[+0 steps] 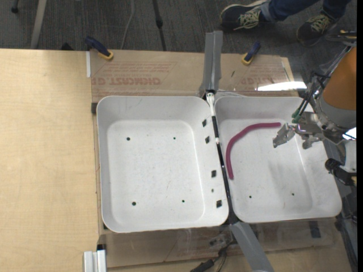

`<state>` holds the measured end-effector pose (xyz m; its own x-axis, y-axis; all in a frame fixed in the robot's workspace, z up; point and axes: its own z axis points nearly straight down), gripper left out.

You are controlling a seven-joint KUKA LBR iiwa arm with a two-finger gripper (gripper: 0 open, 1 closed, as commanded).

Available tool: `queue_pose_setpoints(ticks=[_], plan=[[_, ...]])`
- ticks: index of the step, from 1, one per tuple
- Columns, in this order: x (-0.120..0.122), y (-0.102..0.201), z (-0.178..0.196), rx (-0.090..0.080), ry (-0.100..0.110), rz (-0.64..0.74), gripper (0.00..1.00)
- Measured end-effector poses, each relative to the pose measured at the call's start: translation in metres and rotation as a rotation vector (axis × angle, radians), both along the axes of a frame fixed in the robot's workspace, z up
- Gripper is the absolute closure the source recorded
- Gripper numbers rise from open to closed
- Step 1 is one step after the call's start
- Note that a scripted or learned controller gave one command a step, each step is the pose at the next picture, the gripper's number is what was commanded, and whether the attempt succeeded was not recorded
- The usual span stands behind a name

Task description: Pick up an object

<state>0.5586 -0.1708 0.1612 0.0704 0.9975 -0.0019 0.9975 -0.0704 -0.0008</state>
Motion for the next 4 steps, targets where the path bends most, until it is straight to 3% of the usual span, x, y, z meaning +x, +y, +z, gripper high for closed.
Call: queue_pose_setpoints(ticks=[1,2,3,4], plan=[[0.022,0.066,-0.071,0.001,0.002,-0.055,0.0],[0.091,0.051,-0.068,0.003,-0.002,-0.057,0.0],[0.065,-0.013,-0.017,-0.001,-0.001,-0.049,0.0],[0.082,0.05,-0.067,0.0,-0.005,-0.201,0.0]])
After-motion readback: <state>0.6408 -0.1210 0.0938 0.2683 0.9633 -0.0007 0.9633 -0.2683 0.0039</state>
